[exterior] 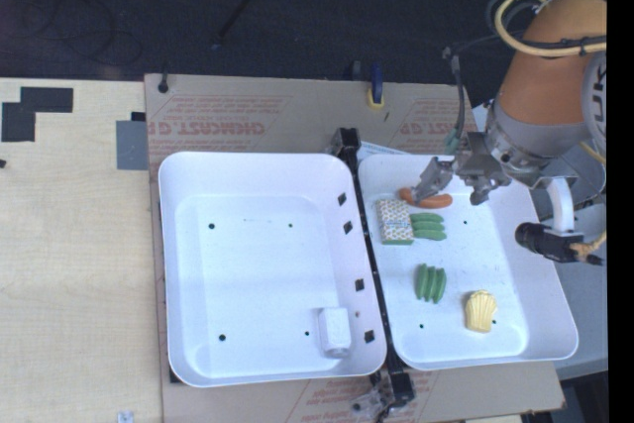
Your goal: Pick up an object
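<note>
My gripper (455, 187) hangs over the far part of the right bin (540, 312), its two fingers spread open with nothing between them. Just below its left finger (432, 181) lies a small orange carrot-like piece (428, 200). Nearby in the same bin are a checkered block (394, 221) and a green pea pod (429, 228) side by side. Nearer the front are a second green piece (430, 282) and a yellow corn-like piece (480, 311). A white block (334, 330) sits at the near right of the left bin (198, 213).
The black divider (359, 243) between the bins runs close to the checkered block. The arm's orange band (555, 54) and grey wrist loom over the right bin's far right corner. A black fitting (545, 241) sticks out by the right rim.
</note>
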Robot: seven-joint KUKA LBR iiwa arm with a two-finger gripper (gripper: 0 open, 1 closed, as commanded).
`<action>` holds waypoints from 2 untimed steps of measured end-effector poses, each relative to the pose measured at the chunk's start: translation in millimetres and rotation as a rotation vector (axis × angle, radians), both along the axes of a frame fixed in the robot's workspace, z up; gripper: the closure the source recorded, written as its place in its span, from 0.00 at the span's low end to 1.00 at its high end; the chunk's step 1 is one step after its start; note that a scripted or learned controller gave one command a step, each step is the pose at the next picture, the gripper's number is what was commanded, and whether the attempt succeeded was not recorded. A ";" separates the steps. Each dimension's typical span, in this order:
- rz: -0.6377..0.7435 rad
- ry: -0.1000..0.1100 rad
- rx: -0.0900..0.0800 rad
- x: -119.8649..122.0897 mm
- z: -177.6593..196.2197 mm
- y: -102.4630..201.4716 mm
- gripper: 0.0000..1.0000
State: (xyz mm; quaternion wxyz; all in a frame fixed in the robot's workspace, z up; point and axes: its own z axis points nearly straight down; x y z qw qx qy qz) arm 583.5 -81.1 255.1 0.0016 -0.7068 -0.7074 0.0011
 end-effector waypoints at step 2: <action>-0.004 0.013 0.003 -103.3 -126.6 -17.1 0.00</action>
